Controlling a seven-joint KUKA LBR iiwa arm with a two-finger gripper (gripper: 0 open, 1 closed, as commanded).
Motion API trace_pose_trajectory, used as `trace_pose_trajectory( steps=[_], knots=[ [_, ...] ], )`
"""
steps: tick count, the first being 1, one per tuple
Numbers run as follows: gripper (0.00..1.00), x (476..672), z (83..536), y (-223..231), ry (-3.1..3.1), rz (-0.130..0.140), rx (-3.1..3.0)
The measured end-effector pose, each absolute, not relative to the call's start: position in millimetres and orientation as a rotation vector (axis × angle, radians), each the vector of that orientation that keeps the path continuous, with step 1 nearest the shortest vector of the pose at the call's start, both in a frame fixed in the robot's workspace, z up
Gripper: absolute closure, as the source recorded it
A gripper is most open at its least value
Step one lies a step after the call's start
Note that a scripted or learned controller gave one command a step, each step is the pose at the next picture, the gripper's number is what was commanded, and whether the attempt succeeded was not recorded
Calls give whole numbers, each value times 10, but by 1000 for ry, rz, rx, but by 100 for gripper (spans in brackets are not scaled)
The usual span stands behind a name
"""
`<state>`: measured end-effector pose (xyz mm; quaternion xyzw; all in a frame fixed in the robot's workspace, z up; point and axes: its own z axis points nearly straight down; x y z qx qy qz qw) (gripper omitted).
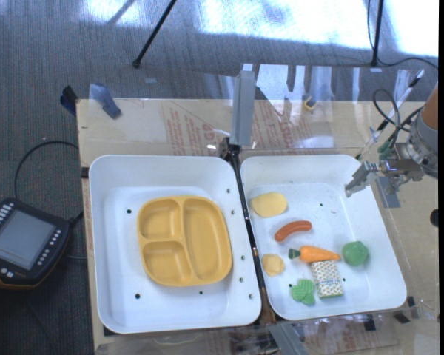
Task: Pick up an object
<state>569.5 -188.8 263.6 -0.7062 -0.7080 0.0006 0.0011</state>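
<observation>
Gripper [370,174] at right bin's [399,272] far right corner, finger state unclear.
I note sausage [292,230] lies inward toward the near-left, long axis slanted.

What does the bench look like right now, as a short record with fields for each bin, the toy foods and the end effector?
left bin: holds a yellow divided plate
right bin: holds seven toy foods
near divider: pale yellow piece, small yellow piece
middle: sausage, carrot
front: broccoli, patterned box
right side: green round piece
end effector: above the right bin's far right corner, nothing seen held
</observation>
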Motion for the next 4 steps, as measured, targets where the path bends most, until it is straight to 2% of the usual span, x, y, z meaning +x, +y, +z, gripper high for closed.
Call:
trace_pose_trajectory(
  steps=[1,2,3,4],
  knots=[
    [0,6052,1442,-1338,-2163,13,-2258],
    [0,5584,894,-1060,-2299,0,-2136],
    [100,5573,977,-1083,-2288,4,-2143],
    [100,6113,1906,-408,-2164,-8,-2281]
  ],
)
